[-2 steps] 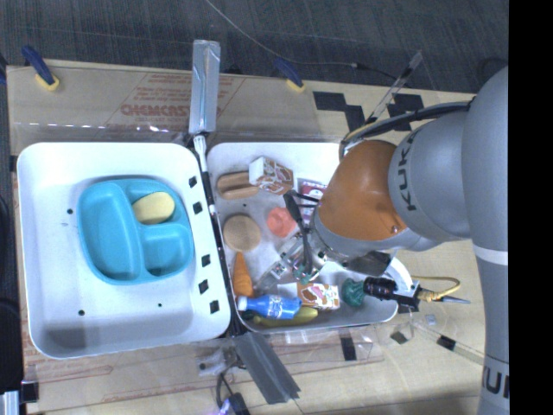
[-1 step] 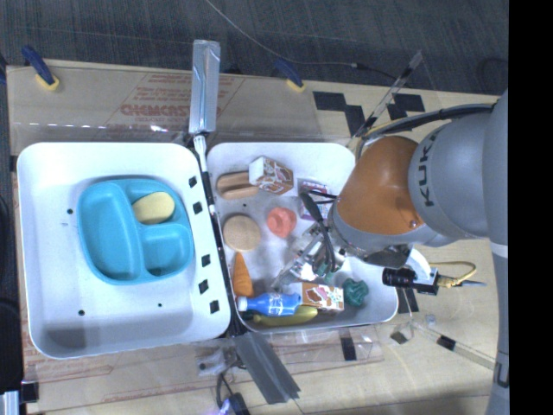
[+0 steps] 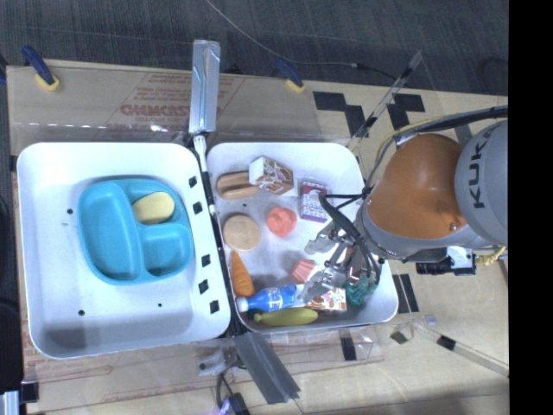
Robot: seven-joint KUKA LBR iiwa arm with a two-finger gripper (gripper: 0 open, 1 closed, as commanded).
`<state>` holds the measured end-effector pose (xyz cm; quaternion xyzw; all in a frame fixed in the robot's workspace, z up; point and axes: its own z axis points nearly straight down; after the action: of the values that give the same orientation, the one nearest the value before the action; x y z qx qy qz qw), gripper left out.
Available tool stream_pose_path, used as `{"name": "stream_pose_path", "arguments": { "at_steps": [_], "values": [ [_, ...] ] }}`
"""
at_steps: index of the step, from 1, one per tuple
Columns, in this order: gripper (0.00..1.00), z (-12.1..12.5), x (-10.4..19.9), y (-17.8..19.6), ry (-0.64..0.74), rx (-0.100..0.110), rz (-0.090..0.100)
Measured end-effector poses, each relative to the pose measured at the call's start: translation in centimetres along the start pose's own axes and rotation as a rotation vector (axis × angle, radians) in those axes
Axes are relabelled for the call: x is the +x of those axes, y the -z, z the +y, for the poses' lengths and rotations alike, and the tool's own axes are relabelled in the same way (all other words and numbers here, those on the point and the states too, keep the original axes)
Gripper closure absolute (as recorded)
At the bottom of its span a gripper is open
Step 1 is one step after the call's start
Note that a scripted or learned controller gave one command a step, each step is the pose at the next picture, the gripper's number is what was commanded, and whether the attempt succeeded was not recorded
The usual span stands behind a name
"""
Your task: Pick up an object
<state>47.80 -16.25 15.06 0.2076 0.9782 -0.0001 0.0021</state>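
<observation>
Entry, right bin (image 3: 226,158), lower-right corner: gripper (image 3: 333,271) was down among clutter, w/ cables draped over it; how far open, or whether anything was held, couldn't be told from this angle.

Candidate objs packed near it: pink block (image 3: 301,271) just beside, printed packet (image 3: 328,298) under/at the tips, blue bottle (image 3: 272,300) and banana (image 3: 285,317) along the near wall, carrot (image 3: 241,274) to their left.

Further off: red round item (image 3: 281,221), bun (image 3: 241,232), hot dog (image 3: 236,184), two small cartons (image 3: 271,174).

Left bin: blue tray (image 3: 121,240) w/ yellow item (image 3: 154,207).

Risks (judgement): crowding could mean two items pinched or none; flat packet likely to slip; bin wall close, so a collision or wedged grasp was poss.
</observation>
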Motion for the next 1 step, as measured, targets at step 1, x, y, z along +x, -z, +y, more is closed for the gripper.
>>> {"name": "stream_pose_path", "arguments": {
  "at_steps": [1],
  "values": [
    [0.00,9.00,-4.69,3.48,0.281,-0.001,0.000]
  ]
}}
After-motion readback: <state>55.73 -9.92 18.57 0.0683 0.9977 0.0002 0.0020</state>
